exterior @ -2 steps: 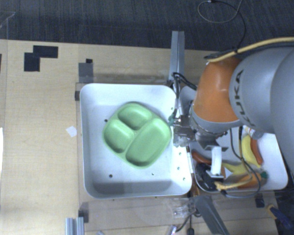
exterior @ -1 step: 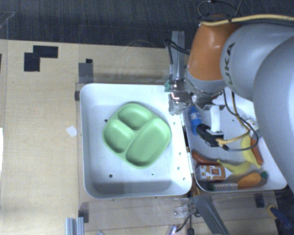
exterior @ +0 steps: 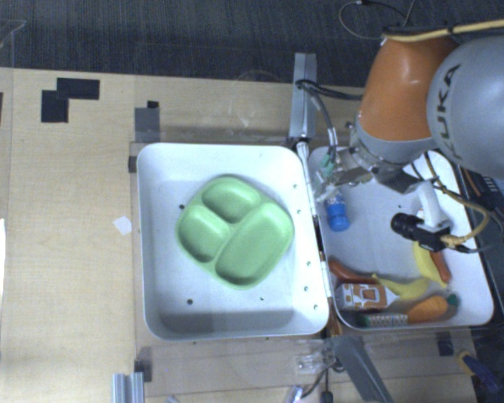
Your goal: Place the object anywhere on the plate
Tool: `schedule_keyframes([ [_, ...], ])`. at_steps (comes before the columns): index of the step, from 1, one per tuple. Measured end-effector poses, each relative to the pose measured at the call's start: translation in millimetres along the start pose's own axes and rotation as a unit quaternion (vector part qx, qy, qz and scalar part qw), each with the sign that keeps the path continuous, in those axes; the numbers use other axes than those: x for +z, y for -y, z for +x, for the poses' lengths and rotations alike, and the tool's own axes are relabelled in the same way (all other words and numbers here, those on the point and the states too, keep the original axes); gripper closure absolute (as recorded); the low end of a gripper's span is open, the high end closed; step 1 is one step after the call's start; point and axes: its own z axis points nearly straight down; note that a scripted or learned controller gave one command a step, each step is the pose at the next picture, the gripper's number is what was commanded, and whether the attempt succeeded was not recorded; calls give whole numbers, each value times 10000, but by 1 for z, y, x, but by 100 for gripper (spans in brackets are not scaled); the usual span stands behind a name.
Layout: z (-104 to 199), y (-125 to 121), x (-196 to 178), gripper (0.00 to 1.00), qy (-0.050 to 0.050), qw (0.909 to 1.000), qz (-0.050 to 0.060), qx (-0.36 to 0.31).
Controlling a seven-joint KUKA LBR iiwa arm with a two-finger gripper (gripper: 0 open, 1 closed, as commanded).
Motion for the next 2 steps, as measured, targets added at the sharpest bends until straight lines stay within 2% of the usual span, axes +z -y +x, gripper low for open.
schedule_keyframes([
  [1,12,-3,6,100,-3,9980,5,630],
  [2,54,-24,-4,100,0,9996,-4,-265],
])
